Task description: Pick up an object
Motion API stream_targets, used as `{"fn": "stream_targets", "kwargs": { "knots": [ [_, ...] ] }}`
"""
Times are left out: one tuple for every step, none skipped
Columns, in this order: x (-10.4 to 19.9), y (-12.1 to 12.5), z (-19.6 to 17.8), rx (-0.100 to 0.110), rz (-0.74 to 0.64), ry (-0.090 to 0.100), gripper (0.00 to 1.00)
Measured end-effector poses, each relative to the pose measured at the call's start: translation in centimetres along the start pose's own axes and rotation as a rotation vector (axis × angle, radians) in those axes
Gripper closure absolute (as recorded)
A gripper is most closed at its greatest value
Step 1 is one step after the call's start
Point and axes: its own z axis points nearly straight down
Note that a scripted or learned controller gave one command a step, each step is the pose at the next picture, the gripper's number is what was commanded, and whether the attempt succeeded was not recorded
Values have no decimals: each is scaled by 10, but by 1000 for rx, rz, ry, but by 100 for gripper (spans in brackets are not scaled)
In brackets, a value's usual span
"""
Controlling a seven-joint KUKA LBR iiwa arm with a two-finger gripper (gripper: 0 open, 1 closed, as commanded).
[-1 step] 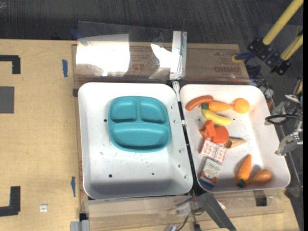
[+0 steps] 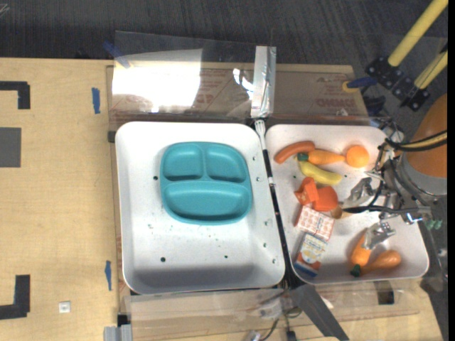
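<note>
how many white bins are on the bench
2. The left bin holds a teal divided plate; the right bin sits beside it, holding toy food, with the gripper over it.

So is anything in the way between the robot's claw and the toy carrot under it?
Nothing visible lies between them. The gripper hangs over the right bin, with the carrot just below it in the picture.

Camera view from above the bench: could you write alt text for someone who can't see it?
A grey robot arm's gripper reaches from the right over the right white bin, which holds toy food: a sausage, a banana, an orange, a carrot and small cartons. The left white bin holds a teal divided plate.
</note>
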Motion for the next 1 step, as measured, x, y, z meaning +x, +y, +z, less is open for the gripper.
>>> {"fn": "stream_targets", "kwargs": {
  "knots": [
    [-41,-34,55,8,44,-15,0]
  ]
}}
